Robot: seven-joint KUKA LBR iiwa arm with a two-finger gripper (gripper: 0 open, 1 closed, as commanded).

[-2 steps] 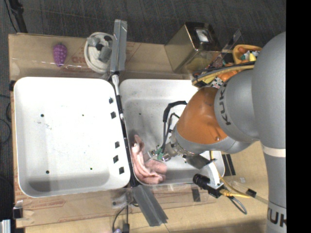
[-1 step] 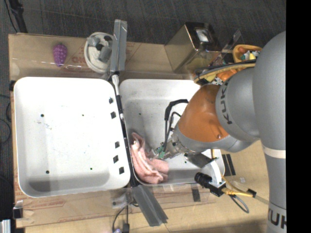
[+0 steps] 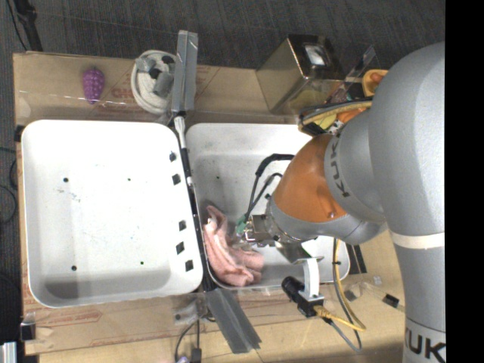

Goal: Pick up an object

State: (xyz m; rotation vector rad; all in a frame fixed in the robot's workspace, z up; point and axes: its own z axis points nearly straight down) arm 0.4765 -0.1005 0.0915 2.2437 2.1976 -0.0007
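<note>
Grey arm (image 3: 401, 150) fills the right of what we see, its orange band (image 3: 306, 187) bent down over the right bin (image 3: 227, 146). We find the two white bins side by side on the bench (image 3: 53, 74), the left bin (image 3: 98, 203) to the left and a grey divider bracket (image 3: 184, 74) running down between them. Below the orange band the gripper (image 3: 246, 235) reaches into the lower left part of the right bin, and black cables (image 3: 265, 174) loop above it. We cannot tell how its jaws stand, because the wrist and the cloth hide them. A pink cloth (image 3: 227, 254) lies crumpled in the lower left corner of the right bin, against the wall next to the divider, and the gripper's tip sits at its upper right edge, touching or just over it. On the bench beyond the bins we see a brown box (image 3: 291, 78), a white roll (image 3: 151, 78) beside the bracket, and a small purple object (image 3: 93, 83) well apart to the left.
</note>
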